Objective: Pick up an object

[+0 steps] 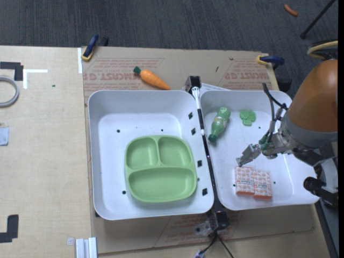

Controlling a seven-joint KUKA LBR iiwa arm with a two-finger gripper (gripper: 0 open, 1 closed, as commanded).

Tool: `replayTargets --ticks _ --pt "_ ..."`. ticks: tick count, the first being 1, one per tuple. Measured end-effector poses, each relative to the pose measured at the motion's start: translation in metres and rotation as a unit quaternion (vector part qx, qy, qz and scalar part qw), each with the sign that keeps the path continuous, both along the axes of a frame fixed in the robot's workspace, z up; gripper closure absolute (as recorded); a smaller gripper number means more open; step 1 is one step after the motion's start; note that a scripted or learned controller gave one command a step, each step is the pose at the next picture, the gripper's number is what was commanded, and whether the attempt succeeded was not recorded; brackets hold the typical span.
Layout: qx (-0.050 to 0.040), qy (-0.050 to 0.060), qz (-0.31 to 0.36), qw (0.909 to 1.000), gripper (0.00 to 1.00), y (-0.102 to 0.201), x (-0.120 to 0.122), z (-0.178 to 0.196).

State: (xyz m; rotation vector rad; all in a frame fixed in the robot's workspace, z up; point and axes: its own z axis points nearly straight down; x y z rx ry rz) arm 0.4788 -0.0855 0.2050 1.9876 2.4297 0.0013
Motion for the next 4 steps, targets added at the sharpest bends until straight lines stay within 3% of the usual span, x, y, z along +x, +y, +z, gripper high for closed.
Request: replayTargets --ticks 1,2,3,4 --pt "-0.0016 -0.003 0.155 0.9879 0.00 -0.015 0.002 -0.109" --pt "-0.0024 -0.006 0.153 0.9882 1.00 -0.015 0.004 -0.098" --pt "-0.0001 0.000 0.030 0.9996 1.00 0.041 0.014 0.019" --pt "-0.0001 0.000 0.030 0.9996 0.00 0.041 0.014 0.019"
